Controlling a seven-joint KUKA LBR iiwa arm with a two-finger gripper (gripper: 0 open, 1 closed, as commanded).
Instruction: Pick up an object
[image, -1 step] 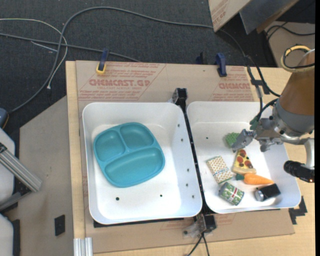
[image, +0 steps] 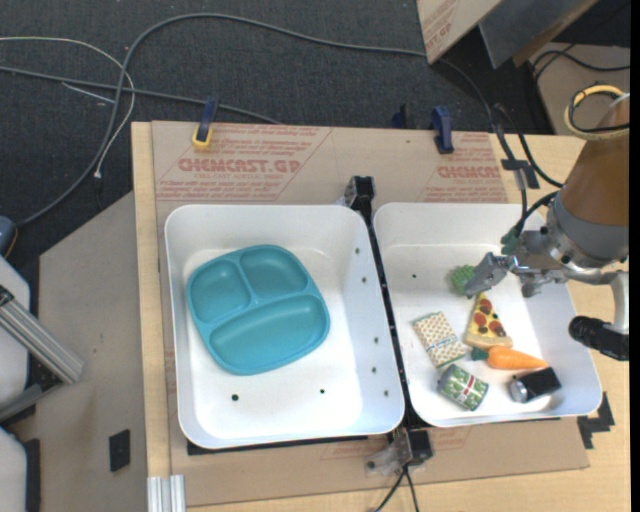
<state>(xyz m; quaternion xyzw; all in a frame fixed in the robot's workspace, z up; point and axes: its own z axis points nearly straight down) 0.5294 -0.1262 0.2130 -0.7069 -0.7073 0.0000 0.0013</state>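
From the one camera above, the tabletop (image: 90, 300) carries a sheet of printed cardboard (image: 270, 160) held at its far edge by two blue clamps, and on it sit two shallow white bins side by side.

The left bin (image: 200, 400) holds a teal divided plate (image: 258, 308), lying flat and a little left of the bin's middle, with three compartments facing up.

The right bin (image: 430, 240) holds a cluster of small toy items in its near half. A green broccoli piece (image: 463, 278) lies farthest back, close to the gripper. In front of it a pizza slice (image: 487, 322) points away from the camera. Left of the slice lies a tan patterned cracker-like square (image: 438, 337), and nearer still a green and white can (image: 462, 386) on its side. An orange carrot (image: 515, 358) lies just in front of the pizza slice, touching or nearly touching it, and a dark cylindrical object (image: 533, 385) rests beside the carrot near the bin's front right corner.

The arm (image: 600, 190) reaches in from the right, and its gripper (image: 505, 265) hangs low over the right bin, just right of the broccoli and just behind the pizza slice. Its fingers are small and blurred against the bin, so whether they are spread or pressed together cannot be told, and nothing can be made out between them.
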